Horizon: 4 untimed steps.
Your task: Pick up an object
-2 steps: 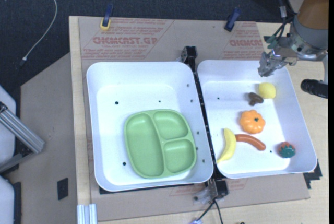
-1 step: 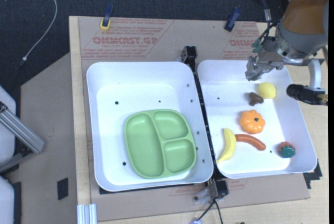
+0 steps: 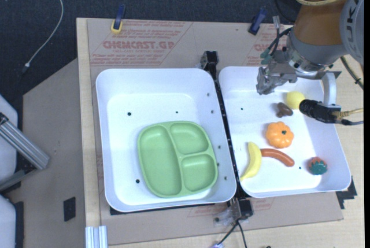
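The right bin [image 3: 248,125] holds several toy foods: a yellow lemon [image 3: 294,100], a small brown piece [image 3: 283,108], an orange pumpkin [image 3: 280,134], a yellow banana [image 3: 252,160], a red-orange sausage [image 3: 277,156] and a small red and teal item [image 3: 317,166]. My gripper [image 3: 267,86] hangs over the far part of the right bin, left of the lemon and above the brown piece. Nothing shows between its fingers.
The left bin [image 3: 115,102] carries a green divided plate [image 3: 177,158] with three compartments. Both bins rest on a cardboard sheet [image 3: 144,44] with blue clamps [image 3: 118,18] at its far edge. A black divider clip [image 3: 209,59] sits between the bins.
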Each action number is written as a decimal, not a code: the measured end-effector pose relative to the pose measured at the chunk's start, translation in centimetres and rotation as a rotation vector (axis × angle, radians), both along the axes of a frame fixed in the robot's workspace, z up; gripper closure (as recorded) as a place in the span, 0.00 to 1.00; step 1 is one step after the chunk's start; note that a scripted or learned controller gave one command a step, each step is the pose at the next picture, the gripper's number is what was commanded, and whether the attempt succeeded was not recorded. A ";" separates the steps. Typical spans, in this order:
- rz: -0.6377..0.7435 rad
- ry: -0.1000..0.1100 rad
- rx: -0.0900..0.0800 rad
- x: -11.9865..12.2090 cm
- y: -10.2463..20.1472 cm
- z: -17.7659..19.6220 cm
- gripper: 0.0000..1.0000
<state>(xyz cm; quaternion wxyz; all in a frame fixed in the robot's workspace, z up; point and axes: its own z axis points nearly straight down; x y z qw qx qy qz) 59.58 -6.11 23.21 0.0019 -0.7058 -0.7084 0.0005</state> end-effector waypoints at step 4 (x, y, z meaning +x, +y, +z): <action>-0.003 -0.001 -0.001 -3.6 15.0 -1.5 0.00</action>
